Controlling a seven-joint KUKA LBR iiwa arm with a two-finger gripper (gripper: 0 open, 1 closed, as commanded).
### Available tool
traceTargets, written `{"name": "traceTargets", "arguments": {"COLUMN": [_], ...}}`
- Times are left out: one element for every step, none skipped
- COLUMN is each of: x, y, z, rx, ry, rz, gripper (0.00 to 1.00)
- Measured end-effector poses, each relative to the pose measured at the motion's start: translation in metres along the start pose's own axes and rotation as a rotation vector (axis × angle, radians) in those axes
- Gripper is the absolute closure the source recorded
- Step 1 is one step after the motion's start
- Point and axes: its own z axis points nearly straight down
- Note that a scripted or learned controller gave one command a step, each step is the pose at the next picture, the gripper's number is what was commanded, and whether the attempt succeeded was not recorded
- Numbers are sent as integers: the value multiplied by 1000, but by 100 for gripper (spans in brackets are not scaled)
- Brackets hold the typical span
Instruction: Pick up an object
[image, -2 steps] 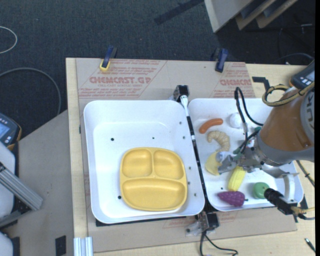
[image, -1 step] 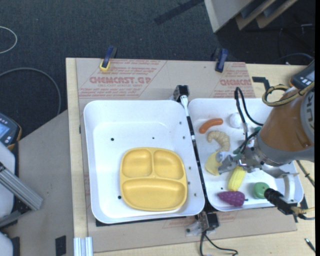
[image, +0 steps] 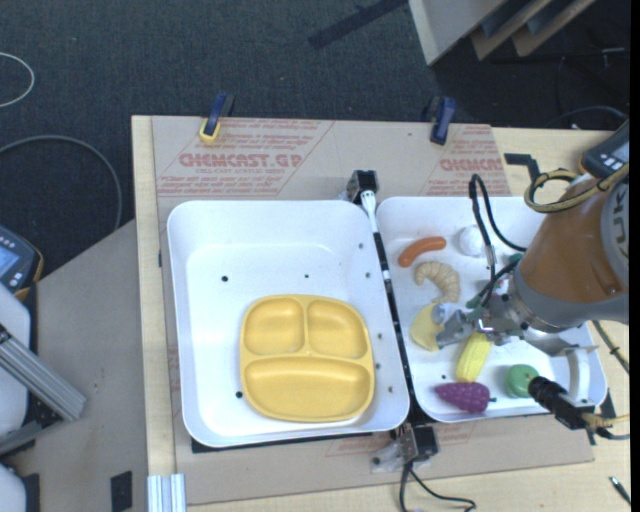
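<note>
The right bin holds toy food: an orange sausage, a tan croissant-like piece, a white egg, a pale yellow wedge, a yellow corn cob, a purple grape bunch and a green round fruit. My gripper reaches in from the right and hangs low over the middle of this bin, between the yellow wedge and the corn cob, close to both. I cannot see anything between its fingers.
The left bin holds a yellow divided plate. Black cables loop over the right bin's far side near the arm. Clamps stand along the bench's back edge, and the divider between the bins runs just left of the gripper.
</note>
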Motion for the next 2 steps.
{"name": "traceTargets", "arguments": {"x": [0,0], "y": [0,0], "z": [0,0], "rx": [0,0], "ry": [0,0], "rz": [0,0], "gripper": [0,0]}}
